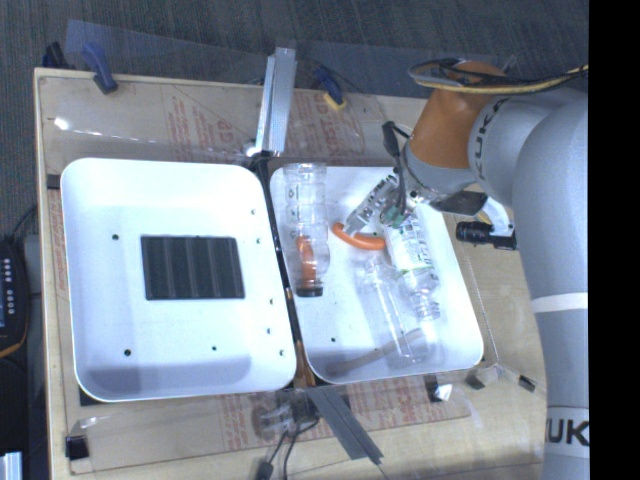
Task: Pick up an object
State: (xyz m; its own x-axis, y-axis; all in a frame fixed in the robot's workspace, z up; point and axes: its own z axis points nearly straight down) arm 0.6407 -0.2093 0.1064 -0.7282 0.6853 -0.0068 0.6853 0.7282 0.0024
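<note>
The right white bin [340, 356] holds a clear plastic bottle [304, 208] lying along its left wall, with a brown-orange end [309, 263]. An orange curved piece [354, 238] lies near the bin's middle. Right of it lie a clear bottle with a label [410, 253] and another clear bottle [400, 323] toward the front. My gripper [373, 208] is low in the upper middle of this bin, just above the orange piece and beside the labelled bottle. Nothing can be seen held in it.
The left white bin [90, 183] holds a dark ribbed rectangular pad [192, 267]. A metal bar [277, 98] stands at the back between the bins. Blue clamps [100, 70] sit on the bench's far edge. The grey arm [545, 198] covers the right side.
</note>
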